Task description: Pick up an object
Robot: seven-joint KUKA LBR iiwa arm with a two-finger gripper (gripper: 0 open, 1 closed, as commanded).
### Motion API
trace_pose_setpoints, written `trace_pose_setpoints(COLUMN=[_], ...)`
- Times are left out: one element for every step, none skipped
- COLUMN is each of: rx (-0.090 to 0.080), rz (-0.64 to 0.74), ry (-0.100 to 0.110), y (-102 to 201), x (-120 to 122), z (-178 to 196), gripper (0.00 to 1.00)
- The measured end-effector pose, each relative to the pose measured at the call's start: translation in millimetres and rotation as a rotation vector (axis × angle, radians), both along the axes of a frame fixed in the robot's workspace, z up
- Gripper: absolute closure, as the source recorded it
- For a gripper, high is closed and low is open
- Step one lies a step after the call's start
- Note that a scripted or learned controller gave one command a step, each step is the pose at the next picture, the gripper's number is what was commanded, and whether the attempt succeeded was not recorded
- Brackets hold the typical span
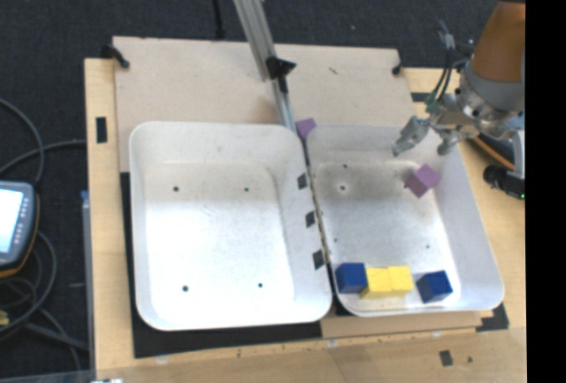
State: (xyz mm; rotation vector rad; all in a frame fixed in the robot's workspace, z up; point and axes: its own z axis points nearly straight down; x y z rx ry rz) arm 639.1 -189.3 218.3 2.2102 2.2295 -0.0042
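Bench of pale wood seen from above, bearing two shallow white bins side by side. Left bin sits at about eight o'clock from the centre of the view, and right bin at about four o'clock. Grey arm with an orange band reaches in from three o'clock, near the right bin's upper corner. Its gripper hangs over the bin's one o'clock edge with fingers spread apart and nothing between them.

Four blocks lie in the right bin. A purple block rests just below the gripper, apart from it. Along the six o'clock rim sit a blue cube, a yellow block touching it, and a second blue cube just beside. Another purple block perches at twelve o'clock where the bins meet.

Judging by this, the pick is not yet made: approach looks underway, while descent, grasp and lift remain
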Motion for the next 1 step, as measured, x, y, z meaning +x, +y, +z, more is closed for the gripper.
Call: trace_pose_setpoints(rx=[0.001], rz=[-0.005], ry=[-0.007], y=[-22.2], x=[-39.5], z=[-98.3], gripper=[0.00])
